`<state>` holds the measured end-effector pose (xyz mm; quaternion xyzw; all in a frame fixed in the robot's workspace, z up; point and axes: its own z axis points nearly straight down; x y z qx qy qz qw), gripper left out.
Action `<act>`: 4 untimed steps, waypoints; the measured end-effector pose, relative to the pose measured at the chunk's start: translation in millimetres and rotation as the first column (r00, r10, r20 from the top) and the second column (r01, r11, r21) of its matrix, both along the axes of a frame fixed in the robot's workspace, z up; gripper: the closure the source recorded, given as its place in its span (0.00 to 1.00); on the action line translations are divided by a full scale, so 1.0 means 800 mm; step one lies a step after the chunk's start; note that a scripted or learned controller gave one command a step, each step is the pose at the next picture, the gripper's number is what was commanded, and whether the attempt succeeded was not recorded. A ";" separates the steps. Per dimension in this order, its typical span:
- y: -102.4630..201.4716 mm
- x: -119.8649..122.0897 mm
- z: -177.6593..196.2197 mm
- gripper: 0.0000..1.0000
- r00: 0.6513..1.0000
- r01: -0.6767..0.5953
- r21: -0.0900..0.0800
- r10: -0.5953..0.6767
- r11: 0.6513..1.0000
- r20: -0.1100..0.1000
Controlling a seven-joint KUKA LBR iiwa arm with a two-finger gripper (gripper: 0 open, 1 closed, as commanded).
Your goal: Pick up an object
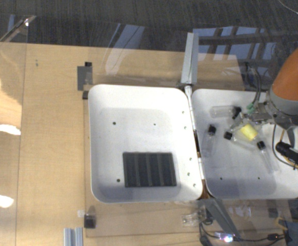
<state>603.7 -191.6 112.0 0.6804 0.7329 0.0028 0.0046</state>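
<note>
Over the right bin (287,188), toward its 12 o'clock side, we see the gripper (252,117) low among the small parts, with the arm (292,81) reaching in from 3 o'clock. We cannot tell whether the gripper is apart or together; it's too cluttered and blurred at that spot.

Status as we read it:
- Nothing visibly lifted. We see no part between the gripper's tips, so we count the pick as not done.
- Likeliest target is the yellow piece (247,132), lying on the bin floor just at 6 o'clock of the gripper, close to it. Whether they touch, we can't say.
- Other candidates in the same bin: a small black piece (212,130) at 9 o'clock of the yellow one, another black piece (261,145) at its 4 o'clock, and a clear piece (220,110) toward 10 o'clock. All lie flat on the bin floor.
- The left bin (138,117) carries one black ribbed block (150,169) near its 6 o'clock edge, well apart from the gripper. We doubt that's the target.
- The bench (41,137) around the bins isn't in play.

Our call: approach is roughly done, grasp unconfirmed. Left to do: close on a part, lift it clear of the bin floor, and confirm it comes up. The risk we see is tight part spacing; a close could nudge the neighbours or pinch nothing.
</note>
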 end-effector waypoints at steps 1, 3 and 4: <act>-0.016 0.040 -0.030 0.00 0.997 -0.072 -0.001 0.072 0.997 0.000; 0.062 0.084 0.131 1.00 0.987 -0.160 -0.001 0.160 0.987 0.000; 0.133 0.083 0.153 1.00 0.991 -0.134 0.000 0.134 0.991 -0.002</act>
